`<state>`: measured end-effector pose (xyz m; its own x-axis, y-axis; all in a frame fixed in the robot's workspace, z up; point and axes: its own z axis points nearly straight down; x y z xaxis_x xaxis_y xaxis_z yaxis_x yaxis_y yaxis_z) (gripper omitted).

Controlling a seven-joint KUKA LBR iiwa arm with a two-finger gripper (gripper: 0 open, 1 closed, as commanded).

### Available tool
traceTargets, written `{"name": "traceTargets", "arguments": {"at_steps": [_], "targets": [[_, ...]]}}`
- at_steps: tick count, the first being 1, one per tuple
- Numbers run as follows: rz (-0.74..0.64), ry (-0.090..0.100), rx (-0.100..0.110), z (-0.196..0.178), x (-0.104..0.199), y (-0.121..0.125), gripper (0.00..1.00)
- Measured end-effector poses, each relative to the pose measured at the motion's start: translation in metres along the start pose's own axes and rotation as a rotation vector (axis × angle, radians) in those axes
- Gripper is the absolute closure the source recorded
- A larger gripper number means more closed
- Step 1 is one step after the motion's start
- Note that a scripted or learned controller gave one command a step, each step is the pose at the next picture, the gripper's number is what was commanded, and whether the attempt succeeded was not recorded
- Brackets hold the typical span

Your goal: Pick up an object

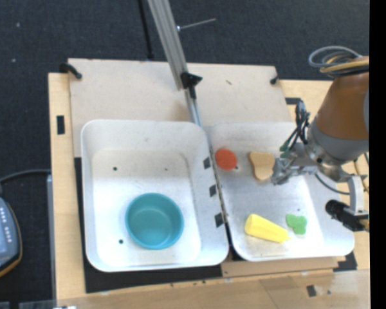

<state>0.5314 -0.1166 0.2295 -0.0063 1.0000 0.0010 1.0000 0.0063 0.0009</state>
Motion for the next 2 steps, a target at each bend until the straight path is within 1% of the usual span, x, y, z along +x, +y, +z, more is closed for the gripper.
{"name": "traceTargets", "arguments": {"at_steps": [1,2], "targets": [[0.004,-0.001,0.0,0.004,0.049,0.024,1.0],[-0.001,0.001,0.0,0.001,0.101,0.029,1.0]]}}
